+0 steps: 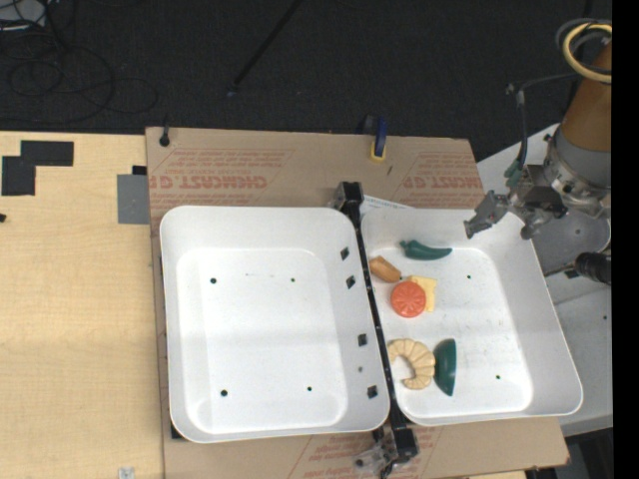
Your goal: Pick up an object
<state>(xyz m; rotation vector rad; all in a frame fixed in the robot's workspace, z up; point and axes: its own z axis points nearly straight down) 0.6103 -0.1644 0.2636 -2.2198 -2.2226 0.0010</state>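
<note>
So far nothing is lifted: left of our gripper [491,214], in the right bin [519,297], lie a croissant [413,361], orange ball [407,299] and green pepper [426,250]. We cannot tell its grip, apparently empty; picking remains.

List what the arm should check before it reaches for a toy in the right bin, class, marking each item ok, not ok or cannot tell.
1. Toys in right bin: ok.
2. Red toy unobstructed from above: ok.
3. Gripper above a toy: not ok, it sits at the bin's far right corner.
4. Gripper free of any toy: ok.
5. Croissant apart from the green piece: not ok, they touch.
</note>
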